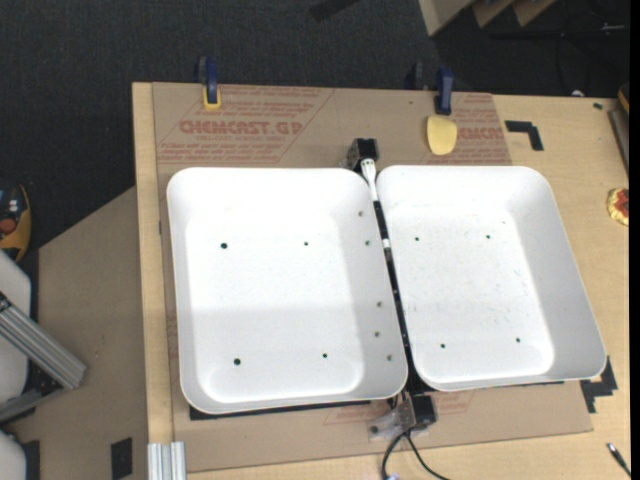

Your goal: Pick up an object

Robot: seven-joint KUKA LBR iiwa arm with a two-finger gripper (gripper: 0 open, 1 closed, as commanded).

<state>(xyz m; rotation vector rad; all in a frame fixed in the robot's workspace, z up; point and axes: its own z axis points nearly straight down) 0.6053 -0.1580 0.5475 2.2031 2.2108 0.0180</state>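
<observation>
Camera view: logged left bin and right bin side by side on tabletop. Likeliest pick: yellow piece just behind right bin, under blue clamp. Judged light, possibly soft; best pinched across its width. Could not tell gripper state.

Lab or workshop bench: clamped board (printed "CHEMCAST"), two white bins, aluminium rail.

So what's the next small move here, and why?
Probably a reach in from the right toward the yellow piece. It is the one loose-looking thing I can spot, lying on the board just behind the right bin, under a blue clamp. It may turn out to be fixed there.
</observation>
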